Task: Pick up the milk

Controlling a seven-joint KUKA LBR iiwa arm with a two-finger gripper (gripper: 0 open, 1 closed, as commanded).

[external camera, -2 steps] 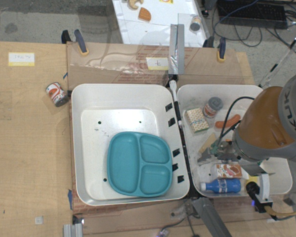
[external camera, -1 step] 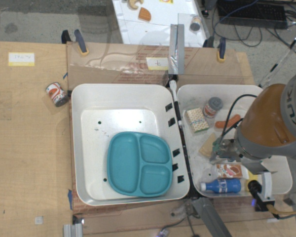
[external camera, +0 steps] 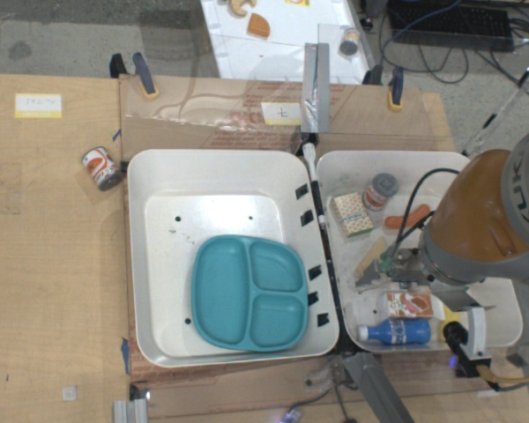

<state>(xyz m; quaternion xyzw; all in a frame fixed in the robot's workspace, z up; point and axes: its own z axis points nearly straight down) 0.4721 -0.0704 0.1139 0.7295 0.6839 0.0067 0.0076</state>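
We see the end effector [external camera: 390, 267] low in the right bin [external camera: 502, 320], reaching in from the right under the arm's orange band [external camera: 476, 210]. Its fingers are partly hidden by the wrist, so we cannot tell how far apart they stand or whether anything is caught between them. Just below it lies a small red and white carton [external camera: 409, 305], which we take to be the milk, flat on the bin floor. Below the carton, a blue bottle [external camera: 397, 331] lies on its side near the front wall. Further up sit a patterned square box [external camera: 352, 214] and a grey-capped jar [external camera: 379, 189]. In the left bin [external camera: 150, 236] rests a teal divided plate [external camera: 249, 293]. On the counter [external camera: 44, 263], left of both bins, a small can [external camera: 99, 166] lies tipped over.
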